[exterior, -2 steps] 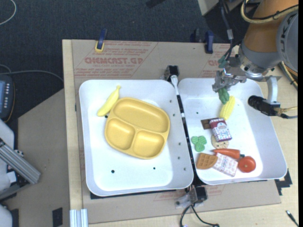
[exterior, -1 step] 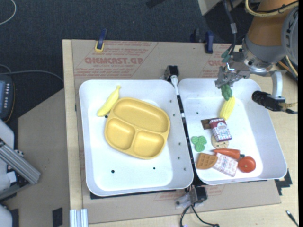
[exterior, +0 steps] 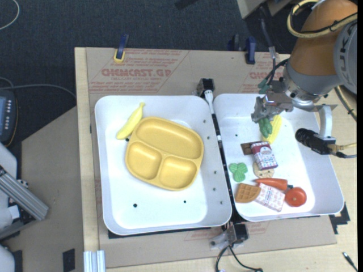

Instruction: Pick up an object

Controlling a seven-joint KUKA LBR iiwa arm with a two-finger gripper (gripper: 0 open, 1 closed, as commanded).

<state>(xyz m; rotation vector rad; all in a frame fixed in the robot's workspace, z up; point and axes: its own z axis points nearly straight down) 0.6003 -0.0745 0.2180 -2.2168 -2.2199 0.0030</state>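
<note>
My gripper (exterior: 266, 113) hangs over the back of the right bin (exterior: 323, 174), under the grey and orange arm. A green and yellow toy piece (exterior: 269, 128) sits directly below it, partly hidden by it, and whether the two touch is unclear. Nearer the front of that bin lie a small red-and-white packet (exterior: 265, 157), a brown bar (exterior: 248, 148), a green leafy piece (exterior: 237, 170), a carrot (exterior: 273, 182), a waffle (exterior: 247, 192), a second packet (exterior: 270, 198) and a tomato (exterior: 295, 196).
The left bin (exterior: 113, 197) holds a yellow divided plate (exterior: 164, 152) with a banana (exterior: 130, 122) at its back-left corner. A black cylinder (exterior: 313, 140) on the arm juts over the right bin's right side. A black divider runs between the bins.
</note>
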